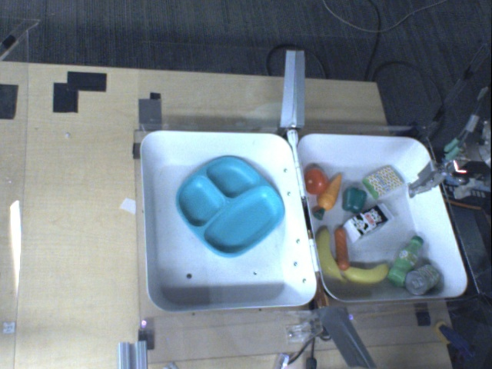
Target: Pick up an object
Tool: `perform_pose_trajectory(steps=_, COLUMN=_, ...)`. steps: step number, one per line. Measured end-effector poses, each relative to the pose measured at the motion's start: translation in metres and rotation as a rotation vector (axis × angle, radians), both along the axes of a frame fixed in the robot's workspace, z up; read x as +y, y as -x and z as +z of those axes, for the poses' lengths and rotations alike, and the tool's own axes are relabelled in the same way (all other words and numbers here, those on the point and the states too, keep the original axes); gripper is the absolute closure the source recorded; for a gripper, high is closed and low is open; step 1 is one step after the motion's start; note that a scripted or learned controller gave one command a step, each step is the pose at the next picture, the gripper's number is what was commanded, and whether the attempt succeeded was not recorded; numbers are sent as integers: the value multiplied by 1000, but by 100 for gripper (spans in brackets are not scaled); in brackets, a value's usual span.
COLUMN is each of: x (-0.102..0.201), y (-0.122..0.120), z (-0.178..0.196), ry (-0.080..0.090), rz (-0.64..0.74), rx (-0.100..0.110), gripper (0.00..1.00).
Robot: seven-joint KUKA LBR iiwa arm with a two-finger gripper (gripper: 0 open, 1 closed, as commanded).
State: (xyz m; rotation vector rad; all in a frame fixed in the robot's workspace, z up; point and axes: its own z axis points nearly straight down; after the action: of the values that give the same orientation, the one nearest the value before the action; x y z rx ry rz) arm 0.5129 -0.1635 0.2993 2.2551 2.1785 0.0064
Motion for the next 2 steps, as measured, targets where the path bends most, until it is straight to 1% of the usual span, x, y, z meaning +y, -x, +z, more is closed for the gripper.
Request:
perform_pose_trajectory(steps=1, x=-9, y=-14, z=30, ry=0, rz=40, rx=0, gripper=0)
perform_pose_trajectory(steps=2, x=23, y=-65, z=-124, ry=-1, rz=97, rx=4, gripper=0)
